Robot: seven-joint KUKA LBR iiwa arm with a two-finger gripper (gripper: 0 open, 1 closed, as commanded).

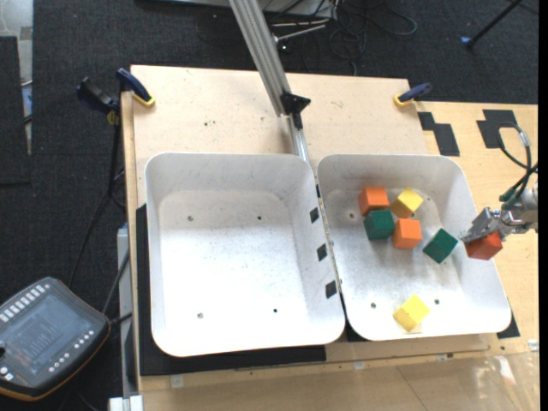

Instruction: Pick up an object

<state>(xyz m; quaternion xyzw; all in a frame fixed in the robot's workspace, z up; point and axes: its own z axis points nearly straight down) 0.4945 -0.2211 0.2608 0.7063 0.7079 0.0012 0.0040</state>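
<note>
My claw [485, 236] grips one red block [485, 247]; right bin [479, 197] holds two orange, two green, two yellow

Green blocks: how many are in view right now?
2. One green block sits in the cluster in the right bin, beside the orange ones. The other lies nearer the bin's right wall, close to the gripper.

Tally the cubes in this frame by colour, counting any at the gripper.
Orange cubes: 2
Yellow cubes: 2
Green cubes: 2
Red cube: 1, at the gripper by the right bin's rim
Total: 7
</note>
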